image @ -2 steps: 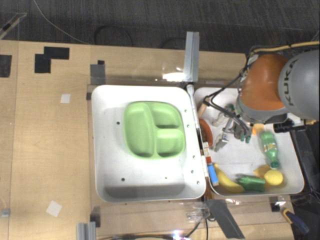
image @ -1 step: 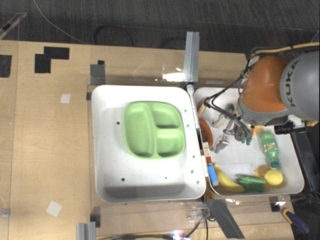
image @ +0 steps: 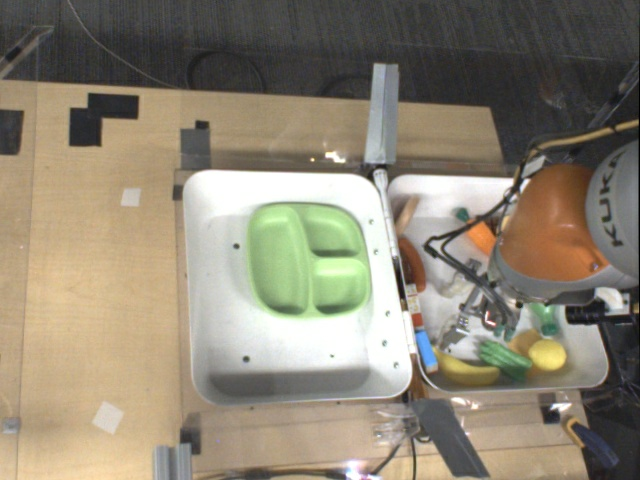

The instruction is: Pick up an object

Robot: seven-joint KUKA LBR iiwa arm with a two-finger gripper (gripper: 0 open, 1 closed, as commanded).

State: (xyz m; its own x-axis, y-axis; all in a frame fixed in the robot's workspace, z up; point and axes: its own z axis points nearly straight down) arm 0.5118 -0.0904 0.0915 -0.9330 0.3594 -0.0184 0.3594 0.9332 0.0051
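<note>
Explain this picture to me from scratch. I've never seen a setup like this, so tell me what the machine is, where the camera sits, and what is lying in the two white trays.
This is one photo from a camera fixed above a wooden bench, looking down at a slant. The machine is a robot arm, grey with an orange band, reaching in from the picture's right. At its tip is a two-finger gripper, a simple metal hand, lowered into the right bin.

Two shallow white bins sit side by side. The left bin holds a green divided plate. The right bin holds a jumble of small things: a banana, a lemon, a green ridged piece, a brown piece by the dividing wall, and a blue item.

The arm hides much of that bin, and nothing visibly sits between the gripper's fingers.
</note>
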